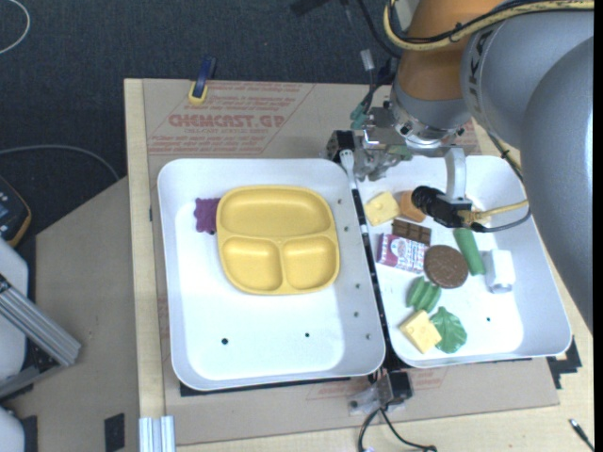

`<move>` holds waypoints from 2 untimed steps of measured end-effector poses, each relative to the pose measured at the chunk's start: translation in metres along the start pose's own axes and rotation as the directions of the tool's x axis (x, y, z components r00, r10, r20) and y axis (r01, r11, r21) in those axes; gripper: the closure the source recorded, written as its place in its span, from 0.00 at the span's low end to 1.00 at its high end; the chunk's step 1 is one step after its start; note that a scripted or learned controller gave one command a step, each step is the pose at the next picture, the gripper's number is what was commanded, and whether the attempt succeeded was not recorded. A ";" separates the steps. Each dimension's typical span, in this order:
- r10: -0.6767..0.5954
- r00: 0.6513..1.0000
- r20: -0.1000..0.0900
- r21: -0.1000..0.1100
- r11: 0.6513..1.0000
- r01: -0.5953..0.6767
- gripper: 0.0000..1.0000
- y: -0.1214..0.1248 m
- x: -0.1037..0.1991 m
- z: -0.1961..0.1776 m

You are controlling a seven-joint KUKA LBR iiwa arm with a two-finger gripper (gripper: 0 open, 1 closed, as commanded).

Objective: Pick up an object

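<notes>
The gripper [369, 161] is hovering at the right bin's [542, 281] eleven o'clock corner, its grip state impossible to tell. Just toward five o'clock is lying a yellow cheese block [381, 207], seemingly light, stiff toy food; pinching its flat sides looks safest.

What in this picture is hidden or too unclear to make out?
- Purple thing, camera view: mostly behind the yellow tray.
- Gripper, camera view: finger state hidden by the arm's wrist.
- Small white item, camera view: too small to identify.
</notes>
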State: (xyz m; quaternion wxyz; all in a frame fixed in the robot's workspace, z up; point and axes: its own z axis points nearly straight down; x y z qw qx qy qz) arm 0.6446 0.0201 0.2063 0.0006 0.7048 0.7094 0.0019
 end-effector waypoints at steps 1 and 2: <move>0.001 1.000 0.000 -0.001 1.000 -0.001 1.00 0.010 0.048 -0.009; 0.004 1.000 0.001 0.003 1.000 -0.004 1.00 -0.001 0.054 -0.023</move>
